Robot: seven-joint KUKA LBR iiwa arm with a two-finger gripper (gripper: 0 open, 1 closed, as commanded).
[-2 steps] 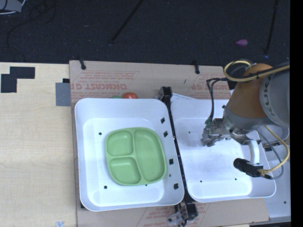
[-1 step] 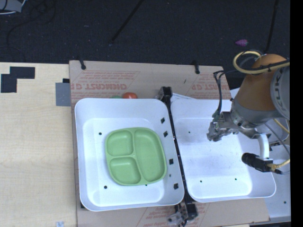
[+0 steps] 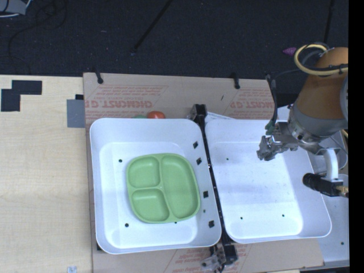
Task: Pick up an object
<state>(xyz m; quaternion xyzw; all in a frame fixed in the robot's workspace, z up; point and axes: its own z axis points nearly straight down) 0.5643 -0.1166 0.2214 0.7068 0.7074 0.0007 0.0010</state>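
Observation:
A light green divided plate (image 3: 162, 187) with three compartments lies flat in the left white bin (image 3: 108, 169). My gripper (image 3: 267, 150) hangs over the upper right part of the right white bin (image 3: 284, 220), well to the right of the plate. Nothing shows between its fingers, and their gap is too small and dark to read.
A small red-orange object (image 3: 156, 115) peeks out behind the far rim of the left bin. A black divider (image 3: 206, 169) runs between the two bins. Brown cardboard (image 3: 170, 98) lies under and behind both bins.

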